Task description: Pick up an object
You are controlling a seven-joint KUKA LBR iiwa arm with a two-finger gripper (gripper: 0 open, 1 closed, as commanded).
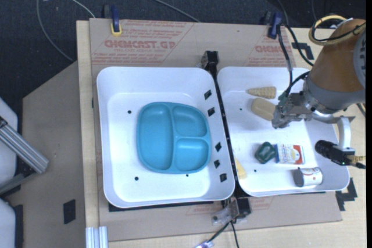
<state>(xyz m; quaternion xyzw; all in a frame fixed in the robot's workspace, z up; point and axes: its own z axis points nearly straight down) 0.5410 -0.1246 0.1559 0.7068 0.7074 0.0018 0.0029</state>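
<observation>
Gripper [283,115] low in right bin [250,174]; finger state impossible to tell. Tan block [262,107] just left, touching or nearly so. Cone [261,92] up-left, green object [265,152] and small carton [289,154] below, cylinder [307,177] farther down. Blue divided plate [173,137] well left in other bin [110,125].

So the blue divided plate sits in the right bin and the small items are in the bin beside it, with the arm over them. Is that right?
Not quite. The camera view shows the blue divided plate in the left bin, not the right. The small items, including a green object and a small packet, lie in the right bin, with the arm over them.
</observation>
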